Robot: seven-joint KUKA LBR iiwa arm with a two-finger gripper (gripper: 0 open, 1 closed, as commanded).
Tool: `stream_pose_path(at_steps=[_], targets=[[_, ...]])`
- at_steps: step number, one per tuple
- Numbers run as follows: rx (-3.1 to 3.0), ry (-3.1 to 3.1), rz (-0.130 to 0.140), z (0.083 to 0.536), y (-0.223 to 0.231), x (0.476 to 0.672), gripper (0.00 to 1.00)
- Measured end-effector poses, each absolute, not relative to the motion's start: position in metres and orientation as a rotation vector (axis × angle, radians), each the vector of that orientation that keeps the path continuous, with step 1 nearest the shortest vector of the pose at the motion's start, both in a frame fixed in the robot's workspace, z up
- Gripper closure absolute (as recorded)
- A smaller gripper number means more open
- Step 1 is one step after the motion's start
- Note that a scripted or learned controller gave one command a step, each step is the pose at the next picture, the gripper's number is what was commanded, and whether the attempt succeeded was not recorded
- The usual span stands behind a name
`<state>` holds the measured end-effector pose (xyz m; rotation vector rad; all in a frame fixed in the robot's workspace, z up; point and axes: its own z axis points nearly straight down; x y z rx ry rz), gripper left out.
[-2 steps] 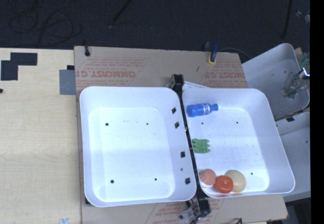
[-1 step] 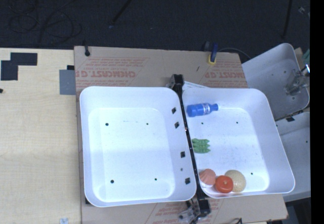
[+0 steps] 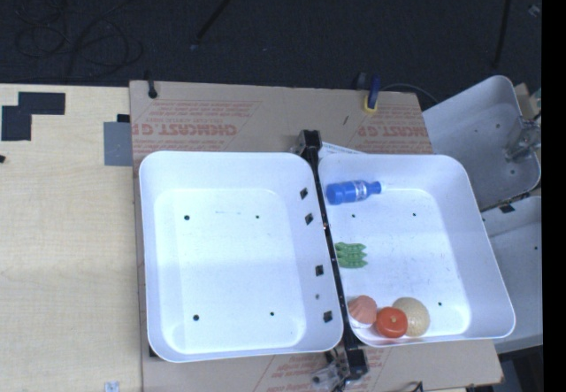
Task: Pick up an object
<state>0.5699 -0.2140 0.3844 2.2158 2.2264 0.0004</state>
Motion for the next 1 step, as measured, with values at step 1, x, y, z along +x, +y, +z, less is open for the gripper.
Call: stream_pose_path(at_steps=[1], targets=[[2.214,2.228,-0.001,0.3861,-0.2139,0.5700,1.00]])
